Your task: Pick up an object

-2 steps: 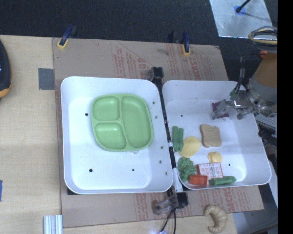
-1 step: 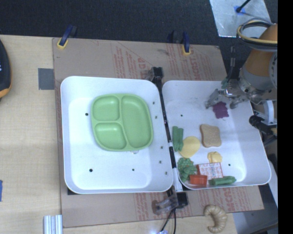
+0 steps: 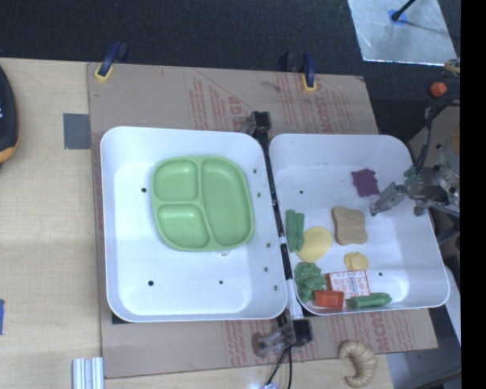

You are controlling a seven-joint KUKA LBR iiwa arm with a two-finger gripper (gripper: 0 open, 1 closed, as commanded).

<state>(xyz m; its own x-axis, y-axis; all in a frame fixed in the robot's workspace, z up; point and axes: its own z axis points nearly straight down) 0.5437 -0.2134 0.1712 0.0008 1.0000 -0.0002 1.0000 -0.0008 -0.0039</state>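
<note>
Camera view: approach step, by the look of it. Gripper point(image 3: 389, 201) at right bin point(image 3: 413, 254) edge, finger state impossible to tell, gripping nothing visible. Nearest candidates: purple piece point(image 3: 364, 181), bread slice point(image 3: 349, 225), both apart from gripper. Next: descend over one. Faint red print on cardboard point(image 3: 202, 96), unreadable.

A: The two white bins point(image 3: 113, 217) look like smooth plastic with a soft sheen, and the green divided plate point(image 3: 203, 203) is matt plastic.

B: Under them lies a brown cardboard sheet point(image 3: 186, 96), dull and printed in red. The bench point(image 3: 40, 241) has a pale wood-grain finish.

A: The toast slice point(image 3: 349, 224) looks rough and porous; the lemon point(image 3: 316, 241) smooth.

B: The gripper point(image 3: 389, 200) looks like grey metal, faintly shiny. The croissant point(image 3: 359, 361) on the cardboard seems ridged.
</note>
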